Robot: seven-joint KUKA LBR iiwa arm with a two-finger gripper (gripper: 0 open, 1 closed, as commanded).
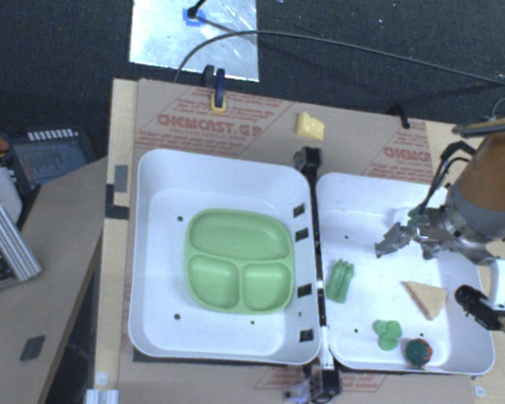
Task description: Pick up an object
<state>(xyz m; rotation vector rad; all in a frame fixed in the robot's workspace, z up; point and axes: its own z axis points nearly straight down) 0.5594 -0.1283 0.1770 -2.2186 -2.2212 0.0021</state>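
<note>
A: So, where do the jaws sit?

B: Over the right bin, near its upper middle, coming off the grey arm with the orange band. Whether they are apart or together I cannot tell; the view is too small and dark there. Nothing shows between them.

A: And the things to pick?

B: All in the right bin. A green ridged piece lies near the left wall, a tan wedge to the right, a green leafy piece and a dark green ball with a red patch along the front edge.

A: The left bin?

B: It holds a green divided tray. A yellow block rests on the surface behind the bins.
</note>
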